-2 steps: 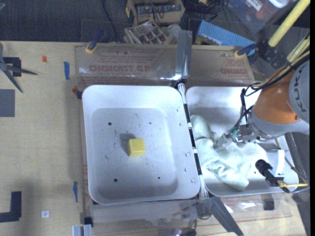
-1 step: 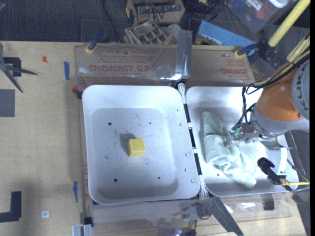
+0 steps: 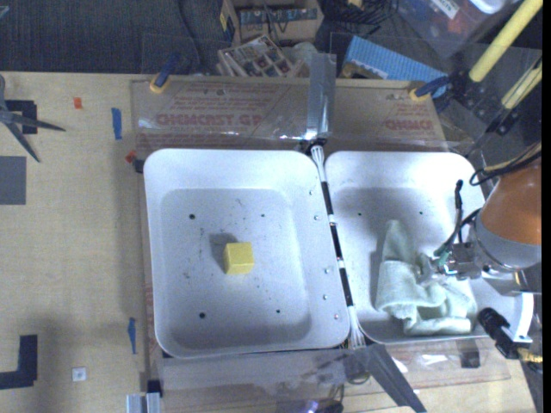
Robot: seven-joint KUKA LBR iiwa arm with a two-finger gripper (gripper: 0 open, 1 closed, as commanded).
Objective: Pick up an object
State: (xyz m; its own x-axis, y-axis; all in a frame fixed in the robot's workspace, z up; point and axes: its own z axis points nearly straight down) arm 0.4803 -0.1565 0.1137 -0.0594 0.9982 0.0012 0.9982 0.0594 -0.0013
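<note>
A small yellow block (image 3: 239, 257) lies near the middle of the left bin (image 3: 172, 188). A crumpled pale green and white cloth (image 3: 405, 286) lies in the lower part of the right bin (image 3: 387, 179). My gripper (image 3: 435, 267) reaches in from the right and is down on the cloth's right side, its tip pressed among the folds. The arm's orange band (image 3: 515, 209) sits above it at the right edge.
A metal divider (image 3: 331, 231) runs between the two bins. Clear plastic sheeting and clamps stand behind the bins. Cables and boxes crowd the far side. Bare wooden bench lies to the left.
</note>
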